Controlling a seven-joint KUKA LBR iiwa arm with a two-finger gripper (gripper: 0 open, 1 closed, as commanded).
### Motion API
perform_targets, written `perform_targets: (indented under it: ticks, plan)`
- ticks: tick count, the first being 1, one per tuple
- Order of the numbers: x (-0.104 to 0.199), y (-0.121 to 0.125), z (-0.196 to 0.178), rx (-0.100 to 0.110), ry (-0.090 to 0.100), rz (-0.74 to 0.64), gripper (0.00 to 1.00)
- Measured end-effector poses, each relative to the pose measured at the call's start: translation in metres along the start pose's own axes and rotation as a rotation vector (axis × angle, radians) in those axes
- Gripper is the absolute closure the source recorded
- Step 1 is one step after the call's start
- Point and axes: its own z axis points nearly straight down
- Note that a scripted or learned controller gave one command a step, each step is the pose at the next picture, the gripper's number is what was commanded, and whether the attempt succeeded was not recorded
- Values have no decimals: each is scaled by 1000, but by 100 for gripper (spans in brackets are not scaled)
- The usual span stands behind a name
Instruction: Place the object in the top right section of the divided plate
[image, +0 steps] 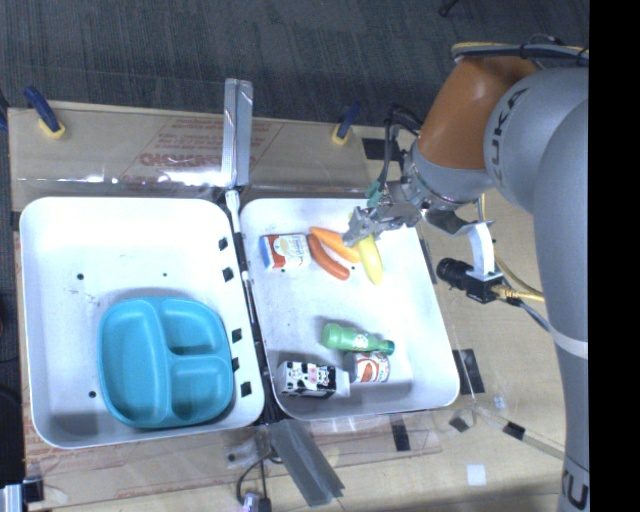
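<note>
The gripper (362, 228) hangs over the right bin (425, 330), its tips at the top end of the banana (371, 258); whether it grasps the fruit I cannot tell. A carrot (331, 243) and hot dog (332, 264) lie just left of the banana. The blue plate (165, 362) sits in the left bin (60, 250).

Dark floor (200, 40), tan bench (300, 135), blue clamps (45, 110), perhaps taped markers (470, 372)
</note>
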Motion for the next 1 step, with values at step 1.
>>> perform_targets:
  ticks: [1]
  plan:
    - [108,-13,38,2,1,-391,100]
